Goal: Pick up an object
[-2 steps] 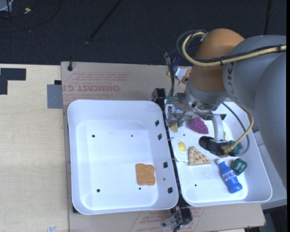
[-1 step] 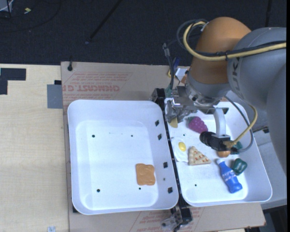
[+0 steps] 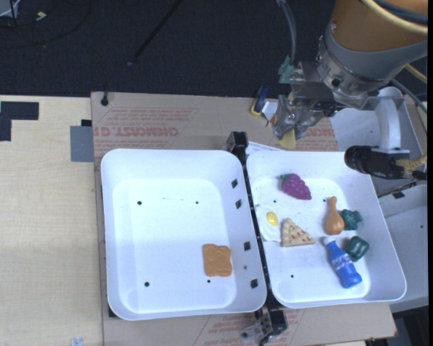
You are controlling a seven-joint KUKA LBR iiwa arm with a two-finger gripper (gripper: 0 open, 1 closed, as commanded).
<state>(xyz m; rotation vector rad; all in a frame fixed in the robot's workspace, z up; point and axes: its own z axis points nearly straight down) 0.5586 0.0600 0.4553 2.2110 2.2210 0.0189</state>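
The gripper (image 3: 294,125) hangs above the far edge of the right bin (image 3: 390,283). A small yellowish thing (image 3: 288,138) shows at its tip, but it is too blurry to tell what it is. I cannot tell how wide the gripper is open.

The toys lie in the right bin, all nearer the camera than the gripper. The purple grapes (image 3: 296,186) are the closest to it, just below it in the view. Farther on are the fried egg (image 3: 270,222) and the pizza slice (image 3: 296,234), which touch each other. To the right of them are the chicken leg (image 3: 334,217), two green pieces (image 3: 353,233) and the blue bottle (image 3: 343,264), all packed close together. The green pieces are hard to make out.

The toast (image 3: 217,259) lies alone in the left bin (image 3: 119,193), far from the gripper, with lots of bare white floor around it.

The arm (image 3: 375,27) is cut off at the top of the view. Black clips (image 3: 237,144) sit on the wall where the two bins meet. The near corner of the right bin has open floor.
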